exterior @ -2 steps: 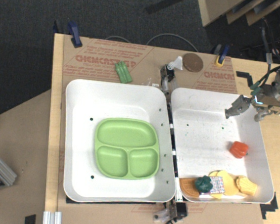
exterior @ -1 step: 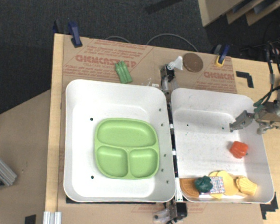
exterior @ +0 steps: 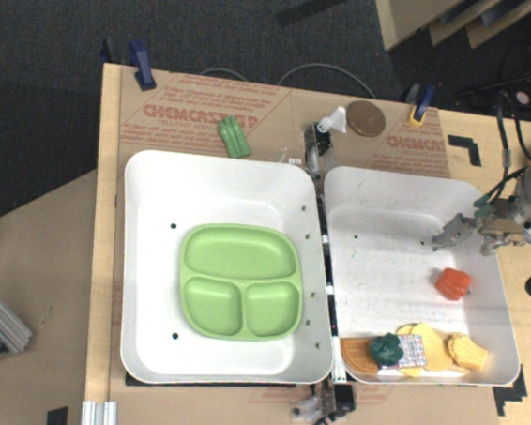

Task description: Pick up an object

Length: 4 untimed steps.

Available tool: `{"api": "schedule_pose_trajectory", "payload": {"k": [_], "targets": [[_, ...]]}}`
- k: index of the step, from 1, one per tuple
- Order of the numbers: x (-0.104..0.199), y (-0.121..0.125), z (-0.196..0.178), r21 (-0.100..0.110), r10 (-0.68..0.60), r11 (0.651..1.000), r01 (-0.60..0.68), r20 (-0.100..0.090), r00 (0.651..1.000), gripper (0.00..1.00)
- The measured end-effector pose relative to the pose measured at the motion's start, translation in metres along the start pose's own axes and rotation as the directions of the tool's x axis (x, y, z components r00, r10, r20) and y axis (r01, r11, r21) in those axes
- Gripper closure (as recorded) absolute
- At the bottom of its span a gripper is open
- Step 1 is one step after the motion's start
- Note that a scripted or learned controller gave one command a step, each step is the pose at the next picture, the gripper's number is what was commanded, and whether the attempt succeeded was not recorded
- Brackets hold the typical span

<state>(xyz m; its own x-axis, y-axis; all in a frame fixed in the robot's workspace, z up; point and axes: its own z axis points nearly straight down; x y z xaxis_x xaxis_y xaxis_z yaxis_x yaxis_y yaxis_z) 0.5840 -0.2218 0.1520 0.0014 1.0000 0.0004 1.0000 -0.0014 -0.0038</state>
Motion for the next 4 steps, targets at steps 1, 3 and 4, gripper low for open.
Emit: {"api": "schedule_pose_trajectory", "payload": {"k": [1,3,4], "targets": [[0.009,-0.024,0.072,0.004,-0.001,1.0,0.001,-0.003,1.0,0.0],[0.005,-0.051,0.055,-0.008,0.0,1.0,0.0,0.002,1.0,1.0],[0.062,0.026,0.065,-0.014,-0.009,1.0,0.009,0.004,1.0,1.0]]}}
